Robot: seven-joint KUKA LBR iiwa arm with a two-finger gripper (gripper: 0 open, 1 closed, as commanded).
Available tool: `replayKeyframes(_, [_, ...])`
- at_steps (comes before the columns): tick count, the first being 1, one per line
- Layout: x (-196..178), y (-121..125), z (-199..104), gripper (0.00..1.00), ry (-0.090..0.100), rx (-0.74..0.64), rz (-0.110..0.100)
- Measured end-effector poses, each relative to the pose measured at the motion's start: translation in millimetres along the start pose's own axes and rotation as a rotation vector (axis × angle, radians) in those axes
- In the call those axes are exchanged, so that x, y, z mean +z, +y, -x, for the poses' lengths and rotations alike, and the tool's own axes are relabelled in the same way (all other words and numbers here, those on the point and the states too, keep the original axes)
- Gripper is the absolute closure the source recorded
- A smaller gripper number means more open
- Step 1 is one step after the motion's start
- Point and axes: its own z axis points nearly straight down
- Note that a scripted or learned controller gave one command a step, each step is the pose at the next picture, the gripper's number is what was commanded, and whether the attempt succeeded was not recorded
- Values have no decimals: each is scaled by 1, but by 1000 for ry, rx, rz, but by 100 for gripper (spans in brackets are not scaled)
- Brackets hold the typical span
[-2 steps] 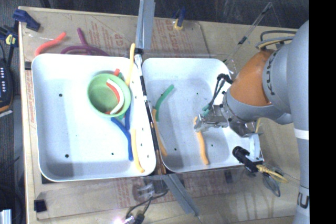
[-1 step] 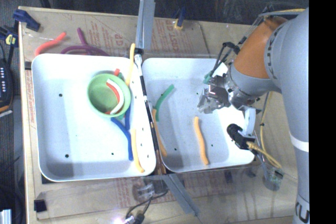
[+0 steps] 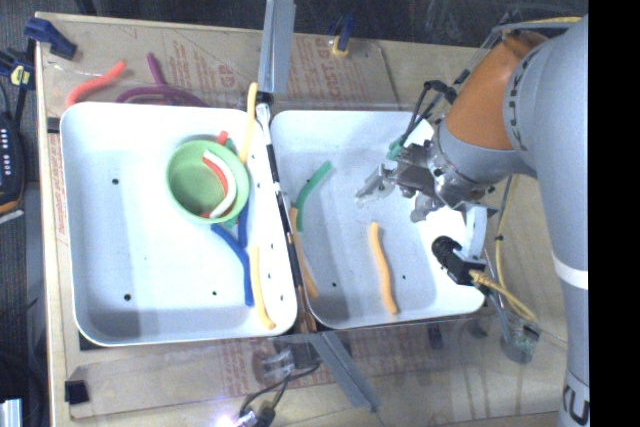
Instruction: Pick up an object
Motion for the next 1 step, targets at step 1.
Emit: replayKeyframes(1, [74,-13,18,0,0,-109,-3])
